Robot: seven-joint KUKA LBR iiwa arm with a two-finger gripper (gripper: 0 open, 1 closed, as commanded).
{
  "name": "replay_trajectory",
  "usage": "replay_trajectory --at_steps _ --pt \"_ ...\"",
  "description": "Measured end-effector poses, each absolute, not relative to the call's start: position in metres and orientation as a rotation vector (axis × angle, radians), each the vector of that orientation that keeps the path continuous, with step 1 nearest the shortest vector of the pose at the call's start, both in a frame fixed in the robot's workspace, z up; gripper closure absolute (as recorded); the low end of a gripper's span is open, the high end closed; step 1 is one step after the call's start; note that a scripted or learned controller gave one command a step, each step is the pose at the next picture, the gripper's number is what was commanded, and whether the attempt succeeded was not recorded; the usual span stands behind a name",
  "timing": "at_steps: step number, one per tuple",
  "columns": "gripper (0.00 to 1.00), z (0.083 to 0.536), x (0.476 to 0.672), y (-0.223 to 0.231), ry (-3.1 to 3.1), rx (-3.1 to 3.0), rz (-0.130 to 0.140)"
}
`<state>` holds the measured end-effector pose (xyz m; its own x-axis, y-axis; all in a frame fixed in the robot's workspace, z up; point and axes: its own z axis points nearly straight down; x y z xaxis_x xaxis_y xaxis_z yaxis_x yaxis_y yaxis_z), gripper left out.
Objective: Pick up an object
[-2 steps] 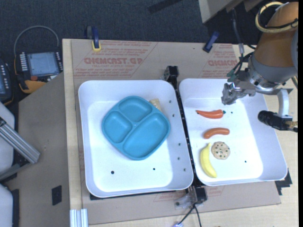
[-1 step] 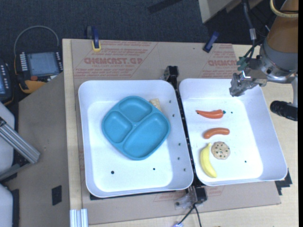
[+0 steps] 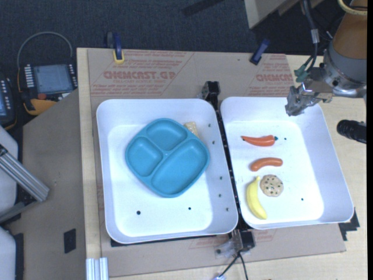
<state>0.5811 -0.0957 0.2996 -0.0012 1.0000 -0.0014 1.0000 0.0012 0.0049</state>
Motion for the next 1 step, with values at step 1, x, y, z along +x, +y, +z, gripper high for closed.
replay_trajectory --at_steps 1 --pt "1.00 0.2813 0.5691 -0.0367 2.232 2.218 -0.001"
